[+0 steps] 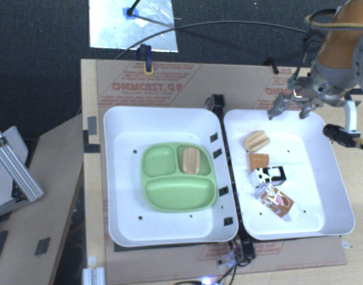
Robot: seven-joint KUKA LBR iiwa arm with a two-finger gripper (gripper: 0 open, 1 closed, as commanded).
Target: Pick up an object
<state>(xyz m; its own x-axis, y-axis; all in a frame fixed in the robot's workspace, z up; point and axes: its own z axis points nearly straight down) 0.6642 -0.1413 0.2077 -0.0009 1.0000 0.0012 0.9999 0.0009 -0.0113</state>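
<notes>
The bench (187, 79) carries two white bins, and the arm (344, 46) hangs over the far edge of the right bin (324, 177), which holds all the loose pieces. The left bin (125, 153) bears a green divided tray (169, 192) with a tan bread-like piece (190, 160) in its upper right compartment.

The main risk, as I judge it, is crowding. Four small things sit in a tight column near the right bin's left wall: a tan roll (257, 140), an orange block (258, 161) just below it, a black-and-white item (270, 175) touching or nearly touching that block, and a brown-and-white packet (277, 202) lowest. A descent aimed between neighbours could knock one aside or close on two at once, and the flat packet may give little to grip.

The jaws (293, 107) look spread, with nothing between them. They hover above the bin's far rim; the roll, the nearest candidate, lies near them, toward the camera and a little left.
</notes>
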